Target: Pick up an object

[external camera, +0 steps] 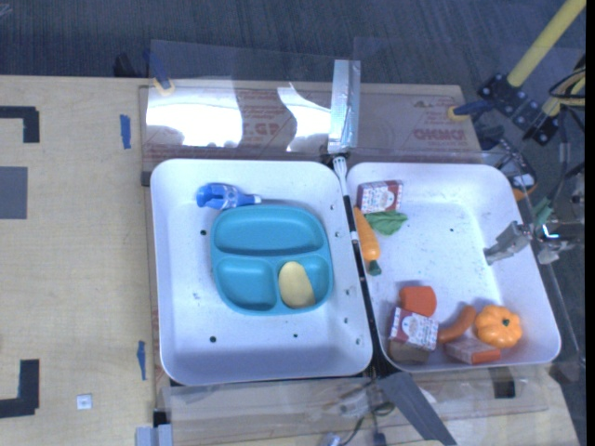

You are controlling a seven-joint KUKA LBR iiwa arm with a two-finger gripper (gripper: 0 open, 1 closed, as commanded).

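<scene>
The gripper [509,242] sits low at the three o'clock rim of the right bin [446,189]; I cannot tell its state, and it holds nothing visible. Toy foods cluster at six o'clock, including an orange pumpkin [497,325].
</scene>
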